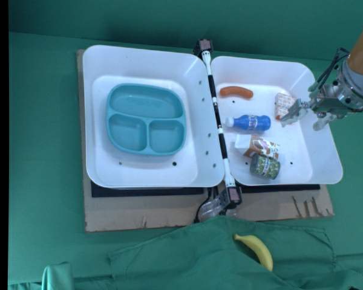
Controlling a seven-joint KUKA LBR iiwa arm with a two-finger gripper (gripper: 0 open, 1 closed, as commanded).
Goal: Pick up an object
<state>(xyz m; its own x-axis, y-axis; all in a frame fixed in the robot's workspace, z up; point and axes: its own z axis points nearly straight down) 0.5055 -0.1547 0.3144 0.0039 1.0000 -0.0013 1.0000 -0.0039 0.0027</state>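
Tool (307, 115) poised open, nothing held, beside small red-white packet (284, 104); fingers are best centred over packet before closing.

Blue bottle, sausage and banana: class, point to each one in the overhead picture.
blue bottle (252, 123), camera view, on its blue body.
sausage (236, 92), camera view, on its middle.
banana (258, 249), camera view, on its yellow curve.

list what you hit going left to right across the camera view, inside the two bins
teal divided plate → orange sausage → blue bottle → green can → red-and-white packet → gripper
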